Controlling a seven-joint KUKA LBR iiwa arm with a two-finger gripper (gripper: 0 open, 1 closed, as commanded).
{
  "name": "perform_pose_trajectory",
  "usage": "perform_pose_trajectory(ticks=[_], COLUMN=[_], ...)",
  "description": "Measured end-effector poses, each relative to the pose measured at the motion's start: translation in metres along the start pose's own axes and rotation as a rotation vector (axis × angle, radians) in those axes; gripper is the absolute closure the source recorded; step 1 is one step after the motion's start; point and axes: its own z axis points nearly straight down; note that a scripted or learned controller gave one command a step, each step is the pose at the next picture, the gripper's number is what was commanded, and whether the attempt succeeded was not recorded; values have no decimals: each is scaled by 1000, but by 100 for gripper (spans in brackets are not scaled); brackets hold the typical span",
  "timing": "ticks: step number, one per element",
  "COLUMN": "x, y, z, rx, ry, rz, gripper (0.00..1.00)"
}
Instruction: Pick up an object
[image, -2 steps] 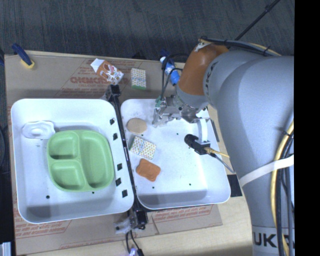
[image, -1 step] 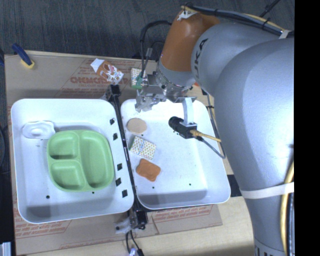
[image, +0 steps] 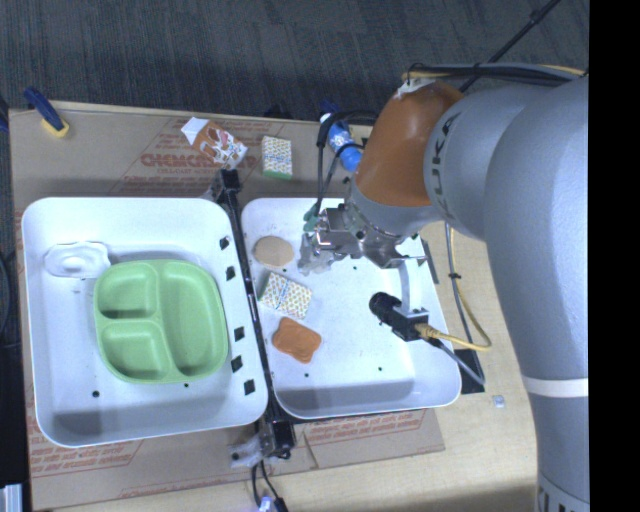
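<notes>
From my station I saw the grey arm with its orange band extended from the right over the right white bin (image: 350, 372). Its two-finger gripper (image: 314, 248) hung low over that bin's far left part. Whether the jaws were apart or together I could not tell from this angle.

Just left of the gripper lay a tan round flat piece (image: 272, 250), close to the bin's left wall. Nearer than that sat a square packet with a pale chequered pattern (image: 286, 294), and nearer still an orange spongy block (image: 296, 340), the two close together.

The left white bin (image: 60, 400) held a green plastic plate with three compartments (image: 160, 320). A clear plastic lid (image: 75, 260) sat just beyond the plate's far left corner.

Beyond the bins, on the cardboard, lay a crumpled snack wrapper (image: 214, 143) and a small patterned square (image: 277, 157).
</notes>
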Motion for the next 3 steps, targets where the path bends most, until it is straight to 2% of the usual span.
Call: perform_pose_trajectory(ticks=[1,2,3], x=[0,-17,-119], y=[0,46,78], z=[0,-56,-29], rx=[-1,-5,-3], ry=[0,0,0], rz=[0,-1,3], gripper=[0,0,0])
